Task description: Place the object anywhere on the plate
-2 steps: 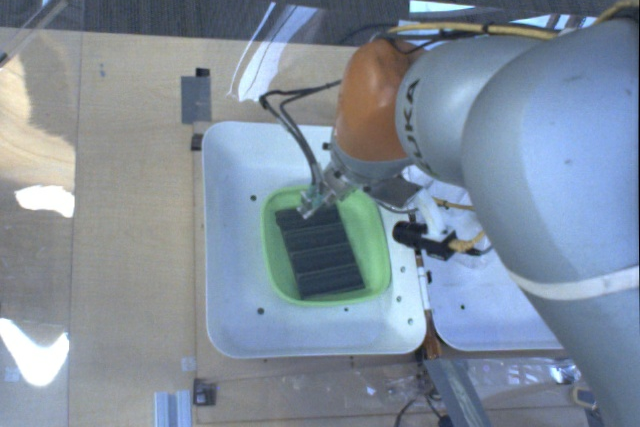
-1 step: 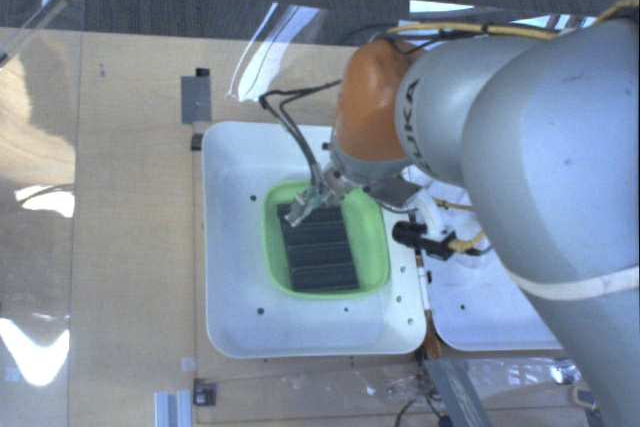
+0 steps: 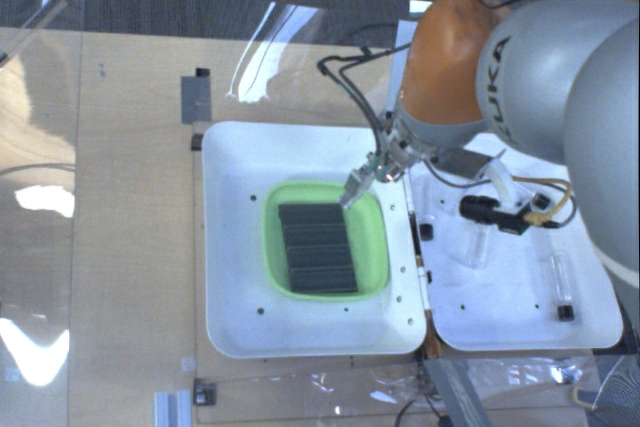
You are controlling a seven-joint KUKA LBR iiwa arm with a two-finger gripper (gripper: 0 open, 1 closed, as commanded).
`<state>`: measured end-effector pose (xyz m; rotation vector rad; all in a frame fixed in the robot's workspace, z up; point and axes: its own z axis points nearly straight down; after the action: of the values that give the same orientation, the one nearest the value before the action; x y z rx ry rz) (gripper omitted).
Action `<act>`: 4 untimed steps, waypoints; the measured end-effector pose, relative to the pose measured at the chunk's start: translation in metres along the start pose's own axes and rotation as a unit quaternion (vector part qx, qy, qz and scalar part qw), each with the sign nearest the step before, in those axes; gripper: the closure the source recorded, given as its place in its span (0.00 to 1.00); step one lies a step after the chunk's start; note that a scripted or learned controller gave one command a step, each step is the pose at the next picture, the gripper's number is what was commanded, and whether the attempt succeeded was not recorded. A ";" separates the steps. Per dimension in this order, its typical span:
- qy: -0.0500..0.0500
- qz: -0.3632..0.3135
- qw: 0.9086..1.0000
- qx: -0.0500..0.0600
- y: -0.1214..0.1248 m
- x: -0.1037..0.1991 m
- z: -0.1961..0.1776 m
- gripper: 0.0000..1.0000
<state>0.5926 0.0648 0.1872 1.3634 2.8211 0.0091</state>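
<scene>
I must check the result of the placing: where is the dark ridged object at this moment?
In the camera view, the dark ridged object lies flat on the green plate in the left white bin, just below and left of the claw.

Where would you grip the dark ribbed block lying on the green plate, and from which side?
Probably across its two long edges, coming straight down from above. The dark ribbed block lies flat inside the green plate, whose raised rim blocks a sideways approach. Its narrower width looks the easier span for two fingers. The gripper hangs over the plate's upper right edge.
</scene>
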 end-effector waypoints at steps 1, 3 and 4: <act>0.000 -0.078 0.997 0.001 -0.032 -0.037 0.001 0.00; -0.001 -0.165 0.986 0.000 -0.112 -0.067 -0.031 0.00; 0.000 -0.112 0.994 0.002 -0.213 -0.111 0.039 0.00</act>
<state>0.4950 -0.1541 0.1464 1.0386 2.9568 0.0013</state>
